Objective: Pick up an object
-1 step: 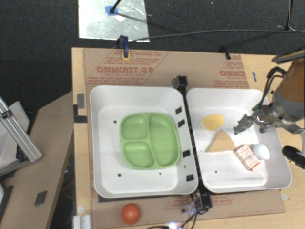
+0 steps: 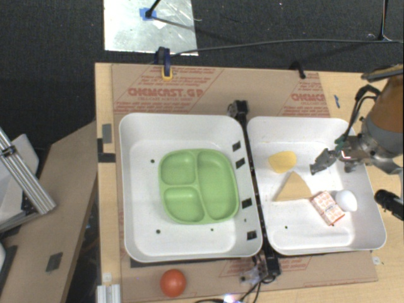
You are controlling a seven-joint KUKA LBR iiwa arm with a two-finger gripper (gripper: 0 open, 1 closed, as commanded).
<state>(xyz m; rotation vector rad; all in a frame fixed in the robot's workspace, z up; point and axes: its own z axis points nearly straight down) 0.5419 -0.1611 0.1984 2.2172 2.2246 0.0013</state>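
Tool [image 2: 323, 163] over right bin [image 2: 303, 242], grip state unclear; tan wedge [image 2: 291, 189], white egg [image 2: 346, 201] below.

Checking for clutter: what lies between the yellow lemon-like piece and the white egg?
In the camera view, the tan wedge lies between the yellow piece and the egg.

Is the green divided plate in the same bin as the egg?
No: the green plate lies in the left bin, the egg in the right bin.

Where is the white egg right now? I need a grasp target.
The white egg lies in the right bin, near its right wall, touching the small red-and-white carton and below the gripper.
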